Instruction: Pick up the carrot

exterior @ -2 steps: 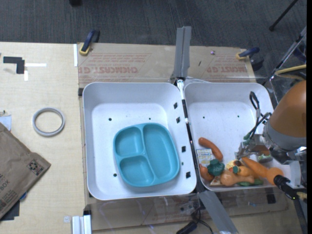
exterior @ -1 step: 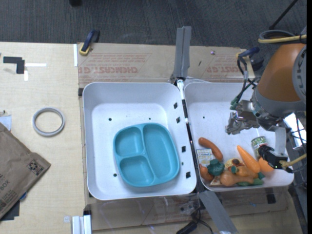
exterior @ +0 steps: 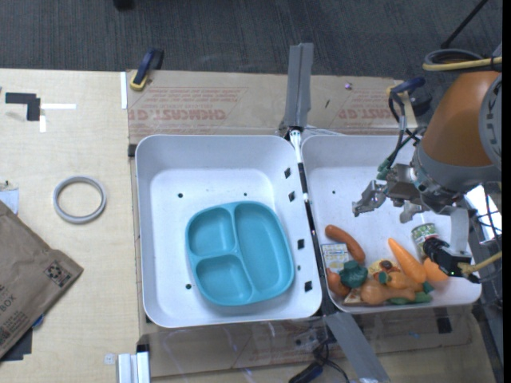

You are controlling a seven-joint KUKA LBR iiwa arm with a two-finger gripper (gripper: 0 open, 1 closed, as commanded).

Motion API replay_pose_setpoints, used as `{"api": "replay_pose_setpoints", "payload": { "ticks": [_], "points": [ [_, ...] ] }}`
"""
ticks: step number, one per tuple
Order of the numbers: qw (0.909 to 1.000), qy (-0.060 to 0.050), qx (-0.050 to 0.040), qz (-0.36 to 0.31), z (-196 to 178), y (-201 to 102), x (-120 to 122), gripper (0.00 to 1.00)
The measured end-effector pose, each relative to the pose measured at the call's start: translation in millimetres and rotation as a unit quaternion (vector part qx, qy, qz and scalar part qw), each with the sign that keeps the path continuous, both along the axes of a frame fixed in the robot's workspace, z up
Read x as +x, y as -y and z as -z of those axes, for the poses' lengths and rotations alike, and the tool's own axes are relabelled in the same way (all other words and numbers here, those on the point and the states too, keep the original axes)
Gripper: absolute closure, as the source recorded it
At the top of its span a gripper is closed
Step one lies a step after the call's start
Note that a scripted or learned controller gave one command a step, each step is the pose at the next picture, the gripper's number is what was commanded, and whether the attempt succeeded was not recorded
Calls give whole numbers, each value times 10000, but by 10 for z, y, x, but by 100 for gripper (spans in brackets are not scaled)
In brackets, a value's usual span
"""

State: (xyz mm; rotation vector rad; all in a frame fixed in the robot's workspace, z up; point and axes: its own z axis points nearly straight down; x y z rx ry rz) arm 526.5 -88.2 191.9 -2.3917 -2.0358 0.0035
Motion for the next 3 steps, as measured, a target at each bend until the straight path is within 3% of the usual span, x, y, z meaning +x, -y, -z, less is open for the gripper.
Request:
{"api": "replay_pose_setpoints", "payload": {
  "ticks": [1, 2, 3],
  "points": [
    [9998, -12, 4, 205, 824, 585, -384, 0],
    [9998, -15, 0, 213, 740, 591, -381, 100],
    [9998, -16, 0, 213, 740, 591, -382, 0]
  ]
}}
